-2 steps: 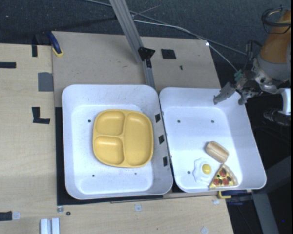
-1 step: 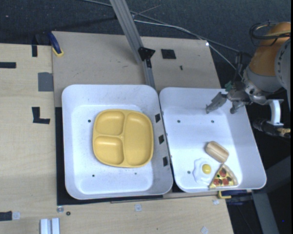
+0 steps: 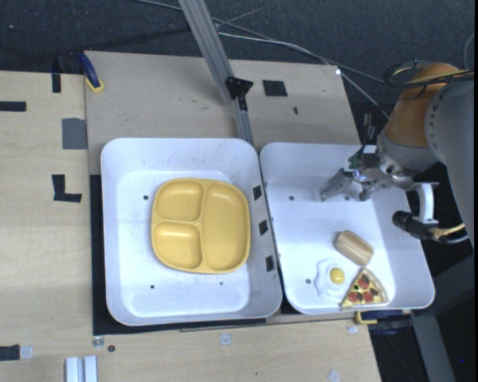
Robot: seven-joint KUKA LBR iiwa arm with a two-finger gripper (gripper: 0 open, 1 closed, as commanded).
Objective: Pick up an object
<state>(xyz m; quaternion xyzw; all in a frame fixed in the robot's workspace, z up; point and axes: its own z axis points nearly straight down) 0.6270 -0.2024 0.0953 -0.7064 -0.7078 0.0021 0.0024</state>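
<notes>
**Open gripper hangs over the right bin, toy food untouched at its near end**

At the bench's 9 o'clock side sits the left bin point(image 3: 111, 213), a shallow white tray. Lying flat in its middle is a yellow divided plate point(image 3: 201, 226) with three compartments, none of them holding anything that can be seen.

Just beside it, toward 3 o'clock, is the right bin point(image 3: 303, 237). Three toy foods cluster in that bin's 5 o'clock corner. A fried egg point(image 3: 333, 278) lies furthest toward 9 o'clock of the three, with a pizza slice point(image 3: 365, 289) just beside it at its 3 o'clock, the two apparently touching. A tan bread roll point(image 3: 354, 247) rests at about 1 o'clock from the egg, near both but apart from them.

At the right bin's 1 o'clock area is the gripper point(image 3: 342, 185), reaching in from the 3 o'clock side on the grey arm point(image 3: 454, 134) with its orange band point(image 3: 410, 118). Its two fingers are spread wide, pointing toward 9 o'clock, with nothing between them. The bread roll lies at roughly 6 o'clock from the gripper, well apart from it
</notes>
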